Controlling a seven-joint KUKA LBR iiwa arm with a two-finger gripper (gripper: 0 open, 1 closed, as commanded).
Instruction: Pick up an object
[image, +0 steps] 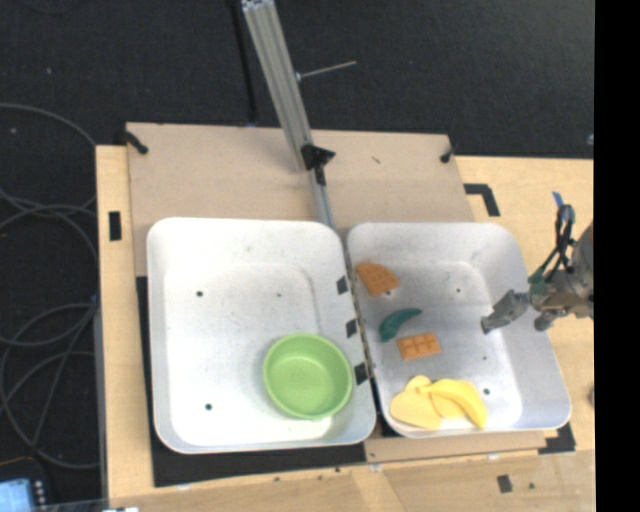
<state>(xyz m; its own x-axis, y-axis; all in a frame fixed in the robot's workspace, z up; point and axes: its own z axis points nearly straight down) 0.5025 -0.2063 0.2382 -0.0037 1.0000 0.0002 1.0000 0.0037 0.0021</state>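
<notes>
My gripper (520, 317) hovers over the right side of the right bin (470, 245), coming in from the right edge. Its two grey fingers stand apart and nothing sits between them, so it is open. In that bin lie an orange waffle-like piece (377, 278), a dark green curved piece (399, 321), a small orange block (419, 346) and a yellow banana bunch (438, 403). All of them lie to the left of the gripper and apart from it. A green bowl (307, 375) stands in the left bin (220, 270), near its front right corner.
A slanted metal bar (290, 100) runs from the top of the view down to the gap between the two bins. Both bins rest on a tan bench (400, 160). Cables lie on the dark floor at the left.
</notes>
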